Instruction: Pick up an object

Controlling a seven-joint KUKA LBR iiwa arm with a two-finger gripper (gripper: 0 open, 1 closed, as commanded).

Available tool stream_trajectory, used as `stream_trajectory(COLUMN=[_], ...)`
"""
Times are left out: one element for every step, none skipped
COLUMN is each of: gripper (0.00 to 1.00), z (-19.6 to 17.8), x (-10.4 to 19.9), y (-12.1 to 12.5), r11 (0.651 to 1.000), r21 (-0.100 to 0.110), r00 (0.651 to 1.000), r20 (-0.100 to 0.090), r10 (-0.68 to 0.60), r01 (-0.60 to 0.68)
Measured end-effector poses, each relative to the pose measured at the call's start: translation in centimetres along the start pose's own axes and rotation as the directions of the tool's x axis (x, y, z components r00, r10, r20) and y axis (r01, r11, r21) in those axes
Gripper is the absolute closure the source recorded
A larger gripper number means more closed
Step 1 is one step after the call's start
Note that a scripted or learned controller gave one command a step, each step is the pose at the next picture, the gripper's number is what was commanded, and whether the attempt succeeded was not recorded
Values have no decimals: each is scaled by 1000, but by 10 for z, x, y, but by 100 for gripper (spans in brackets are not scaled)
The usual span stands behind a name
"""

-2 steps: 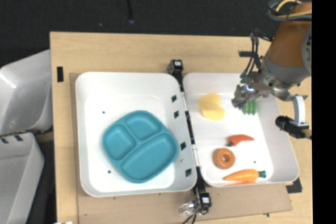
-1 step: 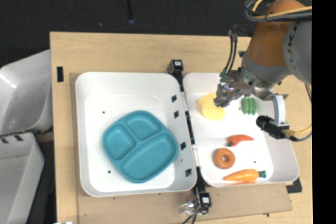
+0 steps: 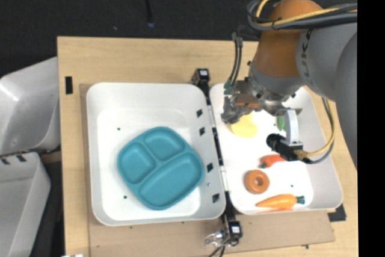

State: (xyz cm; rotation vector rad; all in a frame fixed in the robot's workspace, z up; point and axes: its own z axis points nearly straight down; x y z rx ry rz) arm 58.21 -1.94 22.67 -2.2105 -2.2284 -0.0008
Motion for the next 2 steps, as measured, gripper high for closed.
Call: stream_trajectory(gripper=[100,100], z=[-4,-12], x=[45,91], y=[-8,0], r11=[1000,1000], r21=[1,-3], r00=[1000,1000], r20=[0,1], r10=[1,1], r01=[-1,-1])
